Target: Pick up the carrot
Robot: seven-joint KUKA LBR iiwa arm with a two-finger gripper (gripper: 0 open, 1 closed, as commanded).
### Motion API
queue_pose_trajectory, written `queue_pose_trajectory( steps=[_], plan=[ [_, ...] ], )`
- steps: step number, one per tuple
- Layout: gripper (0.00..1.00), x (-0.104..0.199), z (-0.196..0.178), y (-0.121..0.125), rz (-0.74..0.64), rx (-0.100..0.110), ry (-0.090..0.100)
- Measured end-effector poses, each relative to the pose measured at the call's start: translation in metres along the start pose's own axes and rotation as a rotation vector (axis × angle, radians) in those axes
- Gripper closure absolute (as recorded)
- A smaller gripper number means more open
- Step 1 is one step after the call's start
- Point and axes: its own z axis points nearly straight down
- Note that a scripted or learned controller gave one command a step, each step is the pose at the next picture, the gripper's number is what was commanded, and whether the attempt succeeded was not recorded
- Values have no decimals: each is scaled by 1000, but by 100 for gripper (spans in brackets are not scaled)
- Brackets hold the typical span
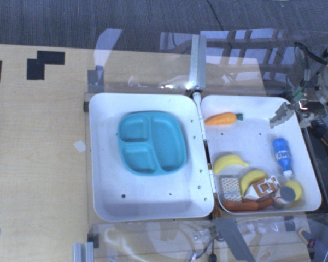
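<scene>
The small orange toy carrot with a green stem end (pixel 223 119) lies alone near the far left corner of the right-hand shallow white bin (pixel 311 162), just beside the wall that divides it from the left-hand white bin (pixel 106 201). Bare floor surrounds it, which probably makes it easier to reach than the clutter at the near end, where two yellow toy bananas (pixel 229 162), a blue plastic bottle (pixel 282 155) and other small items crowd together. The carrot's long axis runs almost straight across the view, left to right, tip toward the divider and green stem toward the bin's middle.

The robot's hand (pixel 280 115) hovers at the bin's far right edge, well apart from the carrot and holding nothing; how far it is open cannot be told. The blue compartmented plastic plate (pixel 151 142) sits centred in the left bin, uninvolved.
</scene>
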Motion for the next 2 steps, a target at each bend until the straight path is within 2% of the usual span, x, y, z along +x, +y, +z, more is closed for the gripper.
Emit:
queue_pose_trajectory(
  steps=[1,2],
  plan=[
    [0,76,38,48,28,0,1],
    [0,66,145,82,-153,0,1]
  ],
)
